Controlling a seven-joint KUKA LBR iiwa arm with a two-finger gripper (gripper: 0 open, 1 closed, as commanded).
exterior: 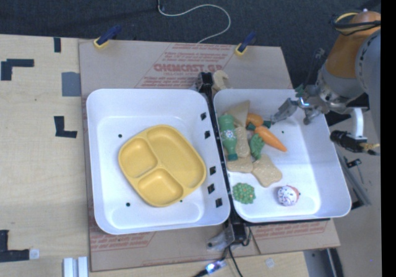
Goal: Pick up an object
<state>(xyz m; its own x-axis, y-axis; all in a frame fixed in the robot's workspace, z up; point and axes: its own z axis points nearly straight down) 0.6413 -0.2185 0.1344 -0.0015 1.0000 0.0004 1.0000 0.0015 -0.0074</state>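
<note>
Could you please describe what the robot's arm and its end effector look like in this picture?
The arm is grey, rounded and bulky, with an orange band above the wrist. The end effector is a smaller piece of grey metal with thin dark fingers and a small green spot near its base. White and black fittings sit beside the arm at the right.

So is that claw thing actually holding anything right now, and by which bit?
Nothing is held. The gripper hangs over the right bin, its tips just beside the toy carrot, with nothing between them.
</note>
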